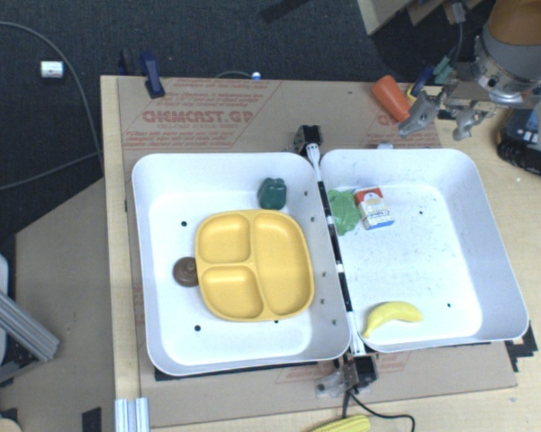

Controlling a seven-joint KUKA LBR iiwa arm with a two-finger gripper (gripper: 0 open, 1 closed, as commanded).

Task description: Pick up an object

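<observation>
1. Left bin (153, 268): a yellow divided plate (254, 265) takes up most of the floor; bare strips run along the left wall and the near edge.
2. A green pepper (272, 193) sits just behind the plate, and a brown disc (185, 271) touches the plate's left side.
3. Right bin (486, 241): the centre and right side lie open.
4. A small carton (374, 209) and a green piece (344, 211) crowd the far-left corner; a banana (392, 315) lies near the front-left edge.
5. The tool (441, 113) hangs above the counter (207, 115) behind the right bin, beside an orange object (391, 97).
</observation>
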